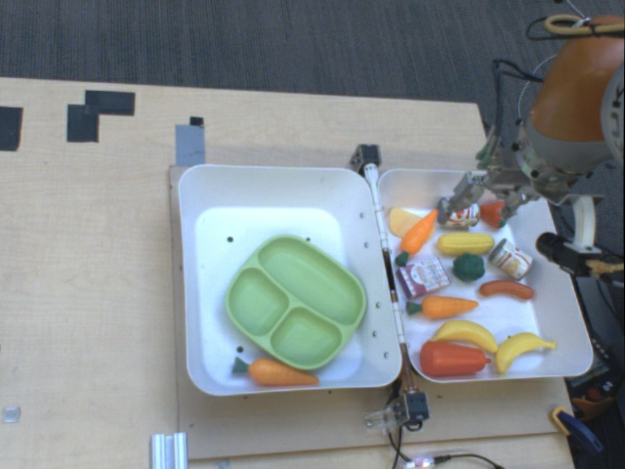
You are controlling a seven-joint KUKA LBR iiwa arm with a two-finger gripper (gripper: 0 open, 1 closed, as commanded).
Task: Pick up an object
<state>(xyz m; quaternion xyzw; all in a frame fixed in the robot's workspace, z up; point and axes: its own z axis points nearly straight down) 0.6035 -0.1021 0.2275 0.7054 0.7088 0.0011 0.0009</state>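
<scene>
The right bin (pixel 576 345) holds several toy foods: a carrot (pixel 420 231), a yellow corn cob (pixel 465 244), a green vegetable (pixel 470 268), a small can (pixel 510 259), a red sausage (pixel 506 288), a purple packet (pixel 422 277), a second carrot (pixel 447 307), two bananas (pixel 467 333) and a red pepper (pixel 451 360). My gripper (pixel 483 206) hangs low over the back of this bin, open. A small red item (pixel 492 211) lies between its fingers; I cannot tell if they touch it.
In the left bin (pixel 195 262), a green divided plate (pixel 296 303) lies flat with an orange carrot (pixel 281 372) at its front edge. A metal divider (pixel 383 252) runs between the bins. Black cables (pixel 576 257) hang at the right.
</scene>
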